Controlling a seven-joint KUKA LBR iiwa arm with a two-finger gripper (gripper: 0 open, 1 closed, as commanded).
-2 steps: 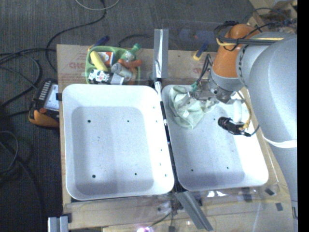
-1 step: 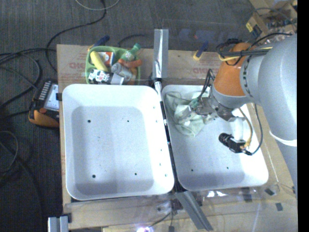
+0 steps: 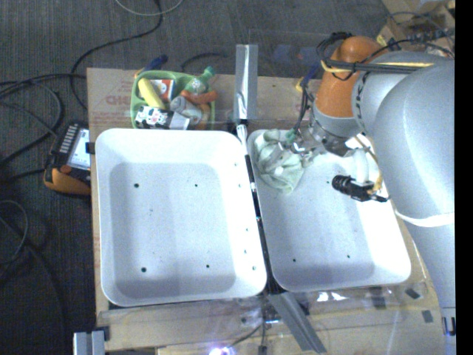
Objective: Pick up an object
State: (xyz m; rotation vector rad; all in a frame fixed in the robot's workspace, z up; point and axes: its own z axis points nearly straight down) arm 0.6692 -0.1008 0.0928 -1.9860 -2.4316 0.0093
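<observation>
Cloth (image 3: 275, 167): crumpled heap, pale green and white, soft folds, no firm edge.
Location: far corner of right bin (image 3: 332, 272), against the wall beside the left bin (image 3: 177, 220).
Jaws: over the same far end of right bin, at the cloth's edge, touching or just above it. Cannot tell how far open, nor whether any fold is caught.
Bearing: the cloth's bulk lies from the jaws toward that shared wall. Its long axis runs roughly from right bin's far wall toward its middle.
Next move, judged: short shift onto the heap, then descent.
</observation>
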